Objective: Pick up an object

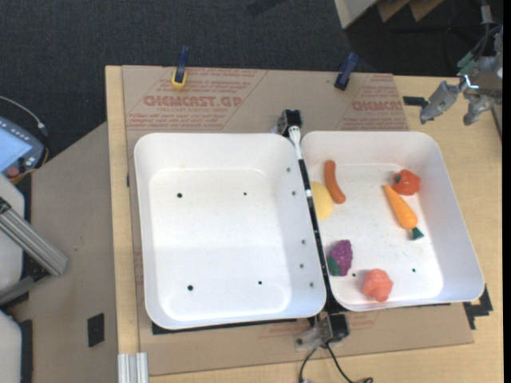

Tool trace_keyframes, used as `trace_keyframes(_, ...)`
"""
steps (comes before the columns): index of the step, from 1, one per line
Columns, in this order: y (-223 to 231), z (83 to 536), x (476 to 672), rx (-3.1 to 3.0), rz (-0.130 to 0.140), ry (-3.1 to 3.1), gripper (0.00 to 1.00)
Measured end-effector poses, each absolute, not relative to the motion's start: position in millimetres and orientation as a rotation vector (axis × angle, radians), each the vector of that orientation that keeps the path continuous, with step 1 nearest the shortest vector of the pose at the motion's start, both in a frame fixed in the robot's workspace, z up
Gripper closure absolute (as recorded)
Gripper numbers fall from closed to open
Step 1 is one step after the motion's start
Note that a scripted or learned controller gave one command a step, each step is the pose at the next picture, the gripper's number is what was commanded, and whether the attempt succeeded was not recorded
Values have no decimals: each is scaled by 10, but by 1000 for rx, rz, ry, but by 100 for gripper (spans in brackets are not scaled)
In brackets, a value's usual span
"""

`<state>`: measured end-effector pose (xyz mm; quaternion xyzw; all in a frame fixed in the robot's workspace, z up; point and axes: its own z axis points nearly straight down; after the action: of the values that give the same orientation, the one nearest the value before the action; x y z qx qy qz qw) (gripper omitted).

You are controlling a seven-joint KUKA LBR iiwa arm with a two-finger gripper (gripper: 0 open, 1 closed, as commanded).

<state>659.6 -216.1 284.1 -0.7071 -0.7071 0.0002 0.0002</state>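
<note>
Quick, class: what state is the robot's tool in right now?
Tool: open, holding nothing, up beyond the right bin's far corner.

A robotics lab bench is showing here.

Two shallow white bins (215,230) are sitting side by side on a cardboard sheet (239,94) that clamps (181,69) are pinning to the bench, cables (319,357) are trailing off the front edge, dark carpet (96,22) is lying beyond, and toy foods (375,284) are resting in the right bin (447,214).
</note>
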Motion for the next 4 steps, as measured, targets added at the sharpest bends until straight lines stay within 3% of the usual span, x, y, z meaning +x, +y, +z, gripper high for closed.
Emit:
trace_keyframes(1,-2233,2090,6657,-2218,6,-2217,0)
trace_keyframes(2,-1843,1036,5890,-2211,11,-2208,0)
trace_keyframes(3,-2211,844,6037,-2216,-10,-2217,0)
trace_keyframes(4,-2199,840,6072,-2214,-5,-2218,0)
